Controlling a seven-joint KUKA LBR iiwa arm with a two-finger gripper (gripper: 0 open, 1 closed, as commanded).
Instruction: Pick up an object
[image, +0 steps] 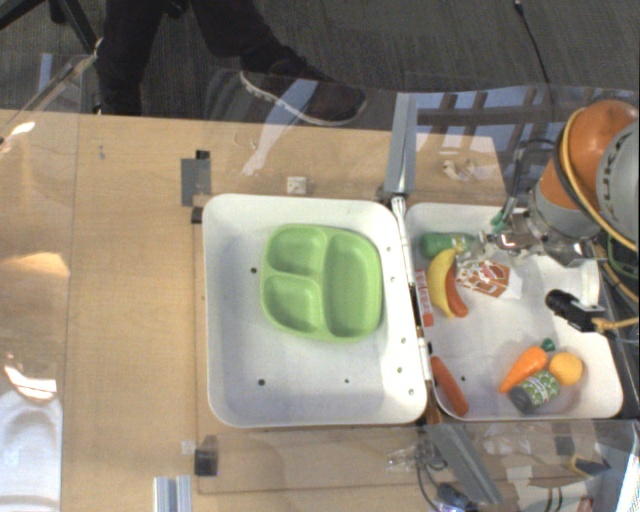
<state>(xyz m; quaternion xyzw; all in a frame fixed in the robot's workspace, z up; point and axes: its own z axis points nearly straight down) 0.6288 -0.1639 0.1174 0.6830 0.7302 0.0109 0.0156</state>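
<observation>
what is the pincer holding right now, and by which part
It cannot be told. The pincer sits low over the right white bin, beside the red and white snack packet, but no item is visibly gripped.

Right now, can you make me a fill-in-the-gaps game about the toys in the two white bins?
1. The green three-part plastic plate lies in the ____ bin.
2. The yellow toy banana lies in the ____ bin.
3. The orange toy carrot has a leafy top coloured ____.
4. The grey arm's tool hovers over the ____ bin.

Missing words: left; right; green; right
</observation>
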